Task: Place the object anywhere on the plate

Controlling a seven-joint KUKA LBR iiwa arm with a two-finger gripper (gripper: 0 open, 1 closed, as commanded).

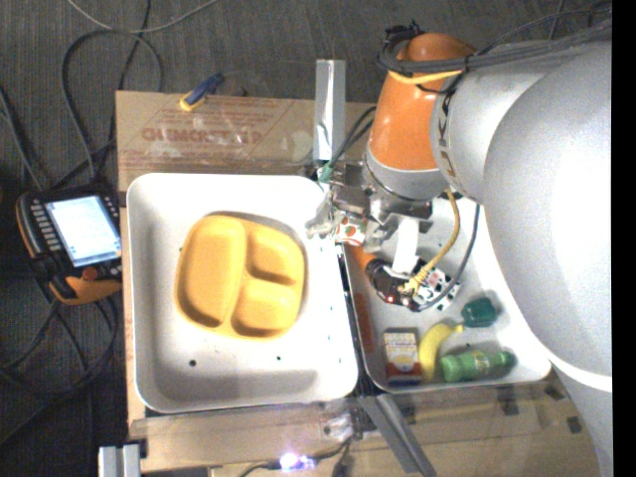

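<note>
Grey arm point(556, 167) fills the right side, hiding much of the right bin point(527, 371). Its hand point(343, 222) hangs over the bins' shared edge; whatever it grips, I cannot tell. Banana point(434, 346) lies in the right bin, apart from the yellow plate point(241, 274).

Arm blocks much of the right bin

The grey arm point(537, 167) covers the right bin's point(373, 361) far side; the claw point(358, 229) beneath its wrist is too cluttered to read, and the arm runs off the right edge.
</note>
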